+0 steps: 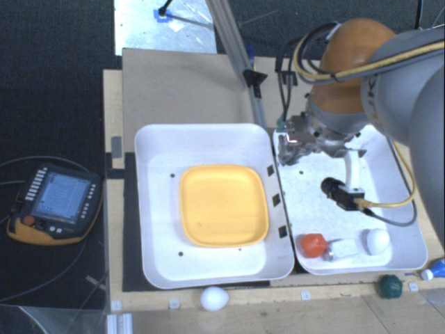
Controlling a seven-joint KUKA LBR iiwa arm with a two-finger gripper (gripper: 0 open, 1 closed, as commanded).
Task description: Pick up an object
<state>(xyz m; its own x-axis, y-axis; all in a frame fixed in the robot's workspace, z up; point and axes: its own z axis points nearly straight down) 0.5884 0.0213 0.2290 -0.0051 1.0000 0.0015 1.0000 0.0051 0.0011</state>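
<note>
Grey arm [410,68] with its orange band overlies most of the gripper [287,147]. Only a blurred metallic end shows, so I cannot tell whether it is spread or pressed together. It sits over the right bin [313,218], just beside the wall shared with the left bin [156,186].

Loose items in the right bin, all lower in the view than the gripper and well apart from it:
- red lump [311,244]: below the gripper, slightly right, nearest of the three. Rounded, with a small bright highlight.
- pale piece [341,250]: just beside the red lump, on the side away from the shared wall. Whitish on the white floor, outline hard to make out; I cannot tell what it is or whether it touches the lump.
- white ball [377,240]: below and farther right of the gripper. Round, low contrast against the bin.

Plate [224,205]: yellow, rounded square, lying flat in the left bin, below-left of the gripper.

Outside the bins, on the bench:
- white egg [214,298]: far below-left of the gripper.
- green ball [390,286]: far below-right of the gripper.
- blue bit [434,271]: beside the green ball, partly cut off and unidentifiable.
</note>
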